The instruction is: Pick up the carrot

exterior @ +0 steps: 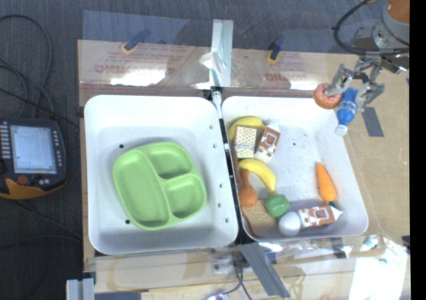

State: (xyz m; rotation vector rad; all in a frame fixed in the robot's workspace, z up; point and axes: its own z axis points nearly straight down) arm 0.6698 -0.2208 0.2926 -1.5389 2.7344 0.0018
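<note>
Camera view, looking down at 2 white bins side by side.

Left bin [100,119]: holds a green tray [158,184] with 3 compartments, sitting flat, nothing in it.

Right bin [346,159]: carrot [325,183] lying near the right wall, narrow end pointing up-frame, apart from the other items. Below it, a small carton [314,216] on its side, touching a white egg [289,223]. Green pepper [277,205] just above the egg. Banana [259,172] mid-bin, curved, with an orange-brown piece [247,193] beside its lower end. 2 small boxes [257,142] near the top, resting against a yellow item [246,123].

Gripper [358,86] at upper right, outside the right bin's far corner, over the bench, well apart from the carrot. Fingers spread, nothing between them. Donut [327,95] just left of the gripper, at the bin corner. Blue bottle [345,111] just below the gripper, tilted.

Teach pendant [30,155] on the floor at far left, well apart from the bins.
</note>
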